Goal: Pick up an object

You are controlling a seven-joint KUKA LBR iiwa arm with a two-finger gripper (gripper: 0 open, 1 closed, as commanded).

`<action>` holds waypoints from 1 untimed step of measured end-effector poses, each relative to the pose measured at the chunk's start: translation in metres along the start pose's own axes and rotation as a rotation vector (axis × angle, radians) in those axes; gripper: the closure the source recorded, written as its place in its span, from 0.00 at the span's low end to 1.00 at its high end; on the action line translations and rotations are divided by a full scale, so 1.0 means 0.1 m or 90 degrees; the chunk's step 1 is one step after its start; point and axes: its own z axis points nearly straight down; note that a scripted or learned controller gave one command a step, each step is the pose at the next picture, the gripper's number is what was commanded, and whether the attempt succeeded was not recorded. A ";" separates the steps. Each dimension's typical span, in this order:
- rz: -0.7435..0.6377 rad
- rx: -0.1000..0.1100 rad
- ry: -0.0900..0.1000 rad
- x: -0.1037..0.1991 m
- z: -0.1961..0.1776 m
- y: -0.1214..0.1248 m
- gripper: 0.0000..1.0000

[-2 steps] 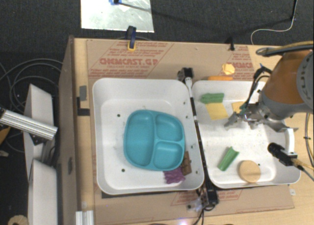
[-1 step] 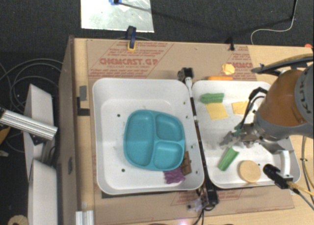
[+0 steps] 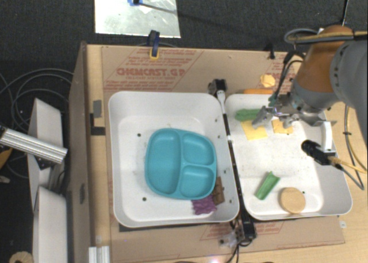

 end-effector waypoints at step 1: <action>0.002 0.008 0.002 0.19 0.65 0.26 0.00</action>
